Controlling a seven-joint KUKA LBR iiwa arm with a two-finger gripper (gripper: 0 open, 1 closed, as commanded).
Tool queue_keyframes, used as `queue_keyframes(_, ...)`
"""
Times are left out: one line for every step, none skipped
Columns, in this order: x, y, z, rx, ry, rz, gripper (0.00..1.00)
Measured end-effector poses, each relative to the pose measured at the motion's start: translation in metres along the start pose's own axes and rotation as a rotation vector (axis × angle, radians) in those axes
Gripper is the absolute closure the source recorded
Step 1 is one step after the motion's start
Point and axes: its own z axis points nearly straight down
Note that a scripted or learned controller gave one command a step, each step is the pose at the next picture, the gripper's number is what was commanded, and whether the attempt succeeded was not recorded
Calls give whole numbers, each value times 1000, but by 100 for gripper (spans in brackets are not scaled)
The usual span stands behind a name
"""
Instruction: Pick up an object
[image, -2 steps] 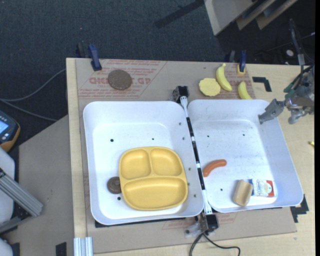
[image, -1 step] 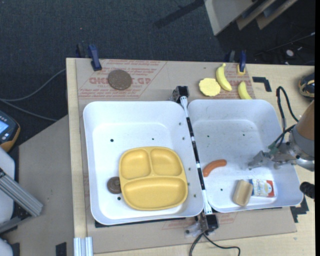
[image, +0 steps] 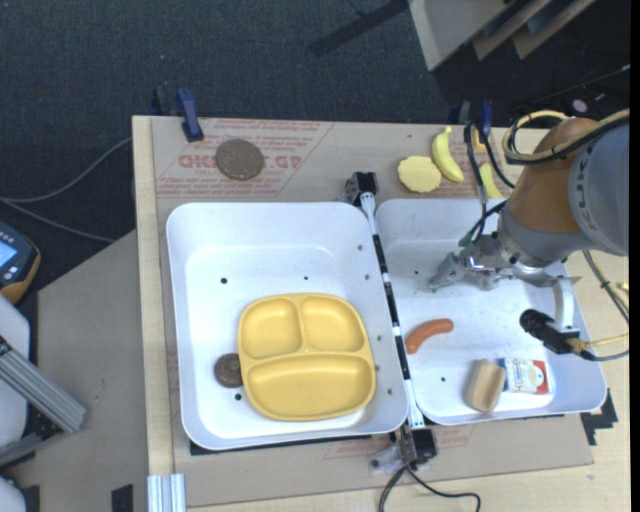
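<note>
The gripper (image: 447, 274) hangs low in the right bin (image: 400, 225), its metal fingers splayed open on nothing. The curved orange sausage (image: 428, 333) lies near, just below it. Farther from the gripper sit a tan rounded block (image: 485, 385) and a flat printed packet (image: 526, 376). The left bin (image: 190, 250) holds a glossy yellow divided tray (image: 304, 355).

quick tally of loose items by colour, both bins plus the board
Yellow: 3 — tray, banana, lemon slice
Brown: 2 — cookie, disc
Orange: 1 — sausage
Tan: 1 — block
White: 1 — packet
Total: 8
</note>
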Motion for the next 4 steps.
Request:
queue_keyframes(-74, -121, -2, 13, -6, 23, 0)
queue_keyframes(1, -74, -106, -8, -4, 1, 0)
queue_keyframes(47, -57, 4, 7, -2, 6, 0)
queue_keyframes(42, -66, -1, 8, -2, 11, 0)
